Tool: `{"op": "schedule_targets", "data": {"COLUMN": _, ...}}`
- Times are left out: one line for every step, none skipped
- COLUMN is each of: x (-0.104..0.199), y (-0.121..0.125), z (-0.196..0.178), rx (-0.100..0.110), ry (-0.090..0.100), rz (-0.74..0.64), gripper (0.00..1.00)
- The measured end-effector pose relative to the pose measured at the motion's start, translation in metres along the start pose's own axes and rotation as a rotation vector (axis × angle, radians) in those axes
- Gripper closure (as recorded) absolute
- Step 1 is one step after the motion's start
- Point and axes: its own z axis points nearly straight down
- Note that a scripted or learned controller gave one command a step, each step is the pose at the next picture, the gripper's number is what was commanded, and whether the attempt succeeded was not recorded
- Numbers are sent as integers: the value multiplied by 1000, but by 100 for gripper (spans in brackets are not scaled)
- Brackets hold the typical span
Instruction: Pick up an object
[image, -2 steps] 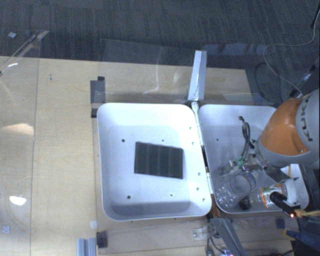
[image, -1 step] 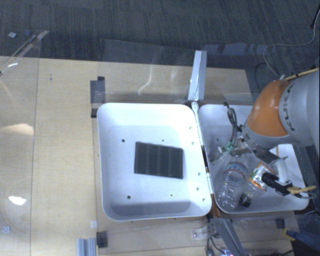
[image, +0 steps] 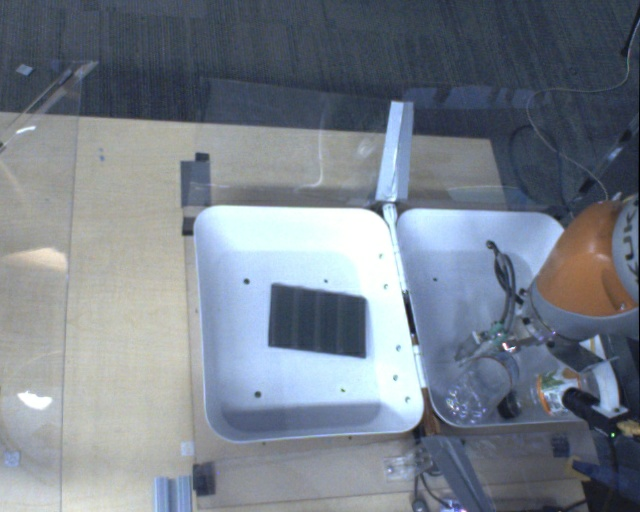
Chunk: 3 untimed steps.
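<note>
A black ridged rectangular pad (image: 318, 320) lies flat in the middle of the left bin (image: 225, 250). My gripper (image: 492, 344) hangs low in the right bin (image: 450, 250), at the end of the grey arm with the orange band (image: 588, 270). Just below it a clear plastic cup (image: 472, 394) lies against the bin's front wall. Beside the cup are a small dark piece (image: 508, 407) and a little bottle with an orange and green label (image: 553, 391), partly under the arm. The arm hides the right side of this bin.
A clear upright divider (image: 393, 155) stands behind the seam between the bins. Cables (image: 545, 150) trail across the back right. Wooden bench top (image: 100, 300) stretches to the left, under a transparent sheet.
</note>
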Motion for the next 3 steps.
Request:
{"op": "schedule_targets", "data": {"x": -33, "y": 20, "z": -39, "rx": 1, "ry": 0, "rz": -108, "gripper": 0}}
{"op": "schedule_targets", "data": {"x": -18, "y": -3, "z": 4, "rx": -23, "ry": -9, "rz": -152, "gripper": 0}}
{"op": "schedule_targets", "data": {"x": -17, "y": 2, "z": -8, "rx": -34, "ry": -12, "rz": -154, "gripper": 100}}
